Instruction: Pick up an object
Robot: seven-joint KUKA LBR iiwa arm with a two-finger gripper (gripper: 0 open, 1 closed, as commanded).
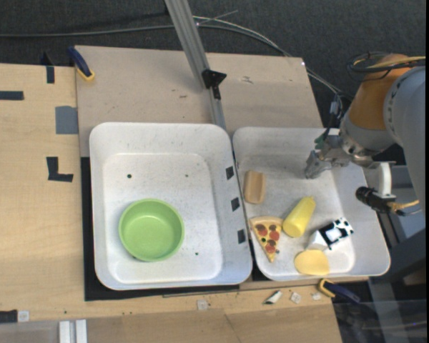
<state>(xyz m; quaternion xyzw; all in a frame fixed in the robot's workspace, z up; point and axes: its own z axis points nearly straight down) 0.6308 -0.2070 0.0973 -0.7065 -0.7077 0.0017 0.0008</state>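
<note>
The right bin (272, 145) holds several small objects: a tan bread piece (254, 186), a pizza slice (267, 236), a yellow cylinder (299, 216), a yellow rounded piece (312, 262) and a black-and-white block (334, 232). My gripper (314, 166) hangs over the bin's upper right part, above and to the right of the yellow cylinder, apart from every object. Nothing is visible between its fingers. The grey arm with its orange band (375, 106) reaches in from the right.
The left bin (157, 138) holds a green bowl (151, 229) at its lower left. A slanted metal pole (193, 38) runs down to the gap between the bins. A yellow-blue clamp (81, 63) sits at the board's upper left corner.
</note>
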